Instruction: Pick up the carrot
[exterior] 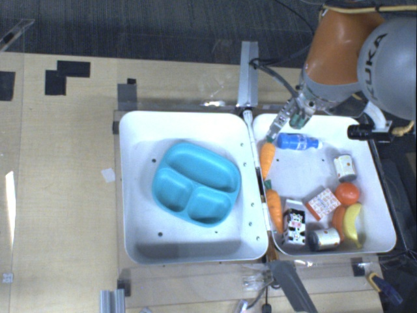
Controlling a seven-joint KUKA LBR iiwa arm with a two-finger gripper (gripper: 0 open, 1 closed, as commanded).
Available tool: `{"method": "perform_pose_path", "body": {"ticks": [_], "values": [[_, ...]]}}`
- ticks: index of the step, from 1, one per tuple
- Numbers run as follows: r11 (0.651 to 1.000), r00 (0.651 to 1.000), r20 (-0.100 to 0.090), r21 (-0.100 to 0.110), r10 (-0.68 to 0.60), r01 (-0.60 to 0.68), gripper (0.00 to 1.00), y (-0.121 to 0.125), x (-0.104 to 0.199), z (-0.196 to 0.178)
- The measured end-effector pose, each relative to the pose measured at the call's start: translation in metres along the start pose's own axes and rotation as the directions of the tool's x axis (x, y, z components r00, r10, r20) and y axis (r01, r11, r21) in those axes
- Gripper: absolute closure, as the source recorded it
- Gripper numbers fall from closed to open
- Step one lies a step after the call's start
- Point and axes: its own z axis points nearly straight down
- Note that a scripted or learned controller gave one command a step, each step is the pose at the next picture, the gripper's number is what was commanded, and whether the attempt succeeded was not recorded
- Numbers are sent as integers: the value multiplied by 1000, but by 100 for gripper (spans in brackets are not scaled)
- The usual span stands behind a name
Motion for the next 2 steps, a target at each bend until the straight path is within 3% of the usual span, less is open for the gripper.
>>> {"method": "perform_pose_path", "body": {"ticks": [2], "values": [[1000,1000,15,-14,-3,3,100,5,-2,-25]]}}
